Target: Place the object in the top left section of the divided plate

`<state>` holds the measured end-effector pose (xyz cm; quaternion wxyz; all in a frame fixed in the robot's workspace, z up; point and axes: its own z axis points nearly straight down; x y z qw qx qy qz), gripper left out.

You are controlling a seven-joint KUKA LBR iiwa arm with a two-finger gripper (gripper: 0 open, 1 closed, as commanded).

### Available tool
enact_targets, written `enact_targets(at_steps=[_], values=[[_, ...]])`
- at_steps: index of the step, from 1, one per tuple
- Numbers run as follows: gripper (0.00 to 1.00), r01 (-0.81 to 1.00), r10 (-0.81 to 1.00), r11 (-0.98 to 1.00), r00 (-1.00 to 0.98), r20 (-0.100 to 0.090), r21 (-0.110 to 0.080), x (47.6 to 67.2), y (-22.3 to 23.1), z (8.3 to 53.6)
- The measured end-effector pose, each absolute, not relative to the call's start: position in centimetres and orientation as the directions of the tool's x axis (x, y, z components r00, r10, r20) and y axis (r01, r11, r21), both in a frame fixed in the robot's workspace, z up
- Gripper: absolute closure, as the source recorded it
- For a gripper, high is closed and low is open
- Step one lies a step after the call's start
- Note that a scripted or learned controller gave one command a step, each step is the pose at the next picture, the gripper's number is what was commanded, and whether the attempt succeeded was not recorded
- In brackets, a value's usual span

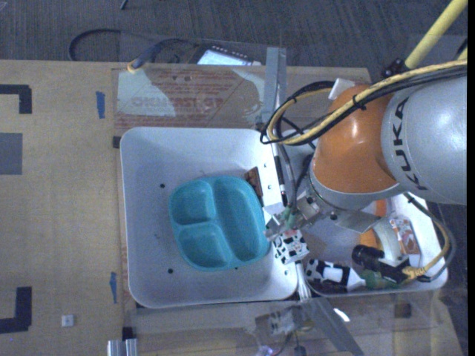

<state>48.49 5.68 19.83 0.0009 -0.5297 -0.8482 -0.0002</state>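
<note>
Arm (386, 147) hides most of right bin (434, 269). Tool (286, 225) sits over the bins' shared edge; its opening cannot be told. Black-and-white object (289, 247) lies just beneath, beside plate (219, 221) in left bin (148, 199).

Bench (59, 199) bearing two white bins (148, 199)

Reaching in from the right, the grey arm (434, 136) bulks over the right bin's upper half. Orange band (349, 150) bright above the wrist, yellow and black cables looping across it. Wrist angled down and leftward toward the wall shared by the two bins. Gripper (286, 221) low at that divide, near its lower half; fingers too small and cluttered to read.
</note>
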Motion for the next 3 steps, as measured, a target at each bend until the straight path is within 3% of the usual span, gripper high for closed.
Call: enact_targets(at_steps=[1, 2, 3], values=[[1.0, 0.784, 0.784, 0.621, -0.621, 0.0, 0.0, 49.5, 10.0, 18.3], [1.0, 0.701, 0.701, 0.713, -0.713, -0.001, 0.002, 48.0, 14.7, 20.0], [1.0, 0.671, 0.671, 0.742, -0.742, 0.002, -0.001, 47.9, 14.4, 17.4]])
